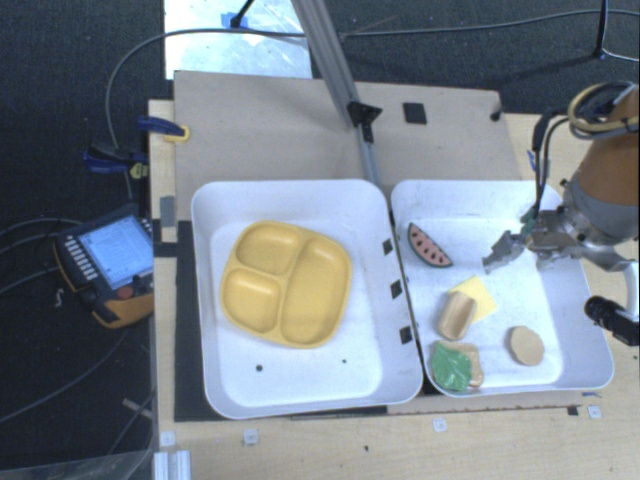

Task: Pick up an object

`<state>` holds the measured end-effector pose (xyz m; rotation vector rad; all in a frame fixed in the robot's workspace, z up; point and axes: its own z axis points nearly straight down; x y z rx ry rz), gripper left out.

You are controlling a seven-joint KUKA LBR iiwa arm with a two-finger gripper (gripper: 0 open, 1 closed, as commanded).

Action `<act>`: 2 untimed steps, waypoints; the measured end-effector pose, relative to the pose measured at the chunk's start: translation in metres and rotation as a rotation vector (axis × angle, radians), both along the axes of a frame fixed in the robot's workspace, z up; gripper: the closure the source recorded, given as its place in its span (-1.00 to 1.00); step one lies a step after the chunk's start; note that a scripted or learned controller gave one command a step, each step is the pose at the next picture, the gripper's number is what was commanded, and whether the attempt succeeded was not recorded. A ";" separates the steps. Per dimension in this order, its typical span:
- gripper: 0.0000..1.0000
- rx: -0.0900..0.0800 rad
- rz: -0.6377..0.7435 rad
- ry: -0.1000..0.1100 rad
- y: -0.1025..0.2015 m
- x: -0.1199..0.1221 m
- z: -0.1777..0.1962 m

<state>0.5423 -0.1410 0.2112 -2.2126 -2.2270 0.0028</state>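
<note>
My hand (505,250) hangs over the right bin (575,368), far side; I cannot tell how it is set. The melon slice (428,245) lies just left of it, the yellow block (476,298) nearer, below-left.
</note>
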 end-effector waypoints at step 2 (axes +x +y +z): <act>-1.00 0.001 -0.004 0.004 0.003 -0.010 -0.101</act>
